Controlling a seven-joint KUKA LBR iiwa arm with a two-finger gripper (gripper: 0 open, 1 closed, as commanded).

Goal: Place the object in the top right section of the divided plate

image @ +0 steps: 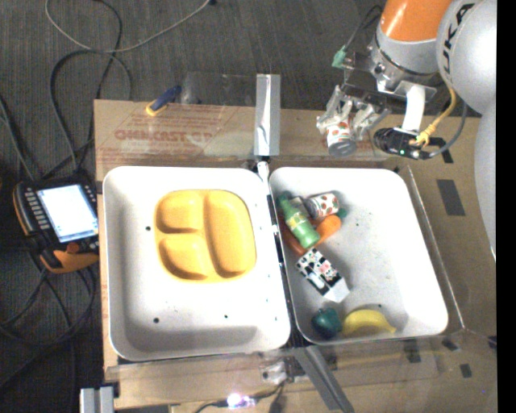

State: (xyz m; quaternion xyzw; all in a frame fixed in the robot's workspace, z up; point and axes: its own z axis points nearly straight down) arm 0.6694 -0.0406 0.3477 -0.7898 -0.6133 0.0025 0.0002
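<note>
At nine o'clock, off the desk (121, 113), lies a handheld pendant (60, 214), black with orange trim and a lit pale screen. The desk top is brown cardboard; it carries faint red print at eleven o'clock that I cannot read. A small blue and yellow piece (164, 98) lies on its far edge.

The left bin (129, 323) is smooth white plastic with rounded corners. In it lies the divided plate (205, 234), glossy yellow and rounded, with three moulded sections.

In the right bin (419, 266), at its eleven o'clock, a green bottle (300, 224), an orange carrot (329, 228) and a white cup with red marks (324, 202) lie bunched together. Near the bin's middle is a black-and-white patterned box (322, 272). At six o'clock a dark green round thing (326, 323) touches a yellow banana (368, 323).

At one o'clock of the view, over the desk beyond the right bin's far rim, my jaws are clamped on a small spotted cup (340, 129), white with red and green marks, its grey mouth tilted downwards. My arm (411, 24) shows an orange band, and part of a black logo on the grey shell.
</note>
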